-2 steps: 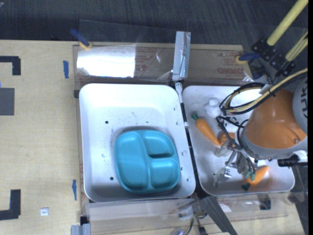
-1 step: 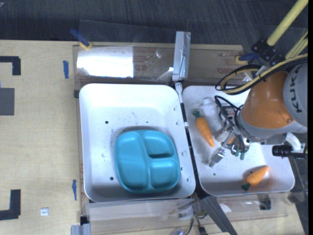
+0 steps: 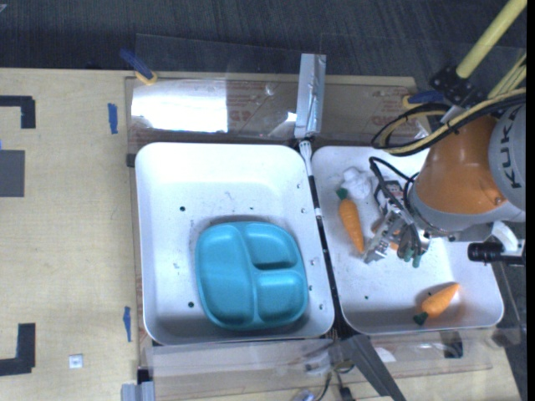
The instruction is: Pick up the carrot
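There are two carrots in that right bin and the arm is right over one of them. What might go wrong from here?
1. The tool hangs just right of the carrot near the bin's left wall; a descent slightly off could nudge it against that wall rather than straddle it.
2. A second carrot lies at the near right corner, so the program might target either one.
3. The loose cables near the wrist could snag.

We count two white bins: left [image 3: 159,224], right [image 3: 476,312]. Two carrots sit in the right bin, one near its left wall [image 3: 350,221], one near its front right corner [image 3: 438,300]. One blue divided tray [image 3: 251,272], left bin.
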Action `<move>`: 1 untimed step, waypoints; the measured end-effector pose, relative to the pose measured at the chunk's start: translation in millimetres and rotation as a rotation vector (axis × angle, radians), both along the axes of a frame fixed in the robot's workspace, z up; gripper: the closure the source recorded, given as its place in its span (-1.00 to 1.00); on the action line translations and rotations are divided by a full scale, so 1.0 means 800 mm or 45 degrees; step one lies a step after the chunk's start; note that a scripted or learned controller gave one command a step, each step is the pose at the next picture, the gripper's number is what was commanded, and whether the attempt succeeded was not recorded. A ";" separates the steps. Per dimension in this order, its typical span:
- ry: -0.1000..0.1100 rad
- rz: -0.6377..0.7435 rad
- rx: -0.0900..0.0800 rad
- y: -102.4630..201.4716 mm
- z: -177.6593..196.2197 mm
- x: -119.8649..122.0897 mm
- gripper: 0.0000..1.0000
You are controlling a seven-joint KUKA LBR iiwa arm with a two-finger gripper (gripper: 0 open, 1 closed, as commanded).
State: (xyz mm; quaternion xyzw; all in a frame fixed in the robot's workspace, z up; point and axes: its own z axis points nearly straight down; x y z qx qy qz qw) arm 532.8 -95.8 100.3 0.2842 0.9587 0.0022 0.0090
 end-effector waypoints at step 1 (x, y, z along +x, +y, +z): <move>0.015 -0.524 0.007 -0.004 -0.015 0.047 1.00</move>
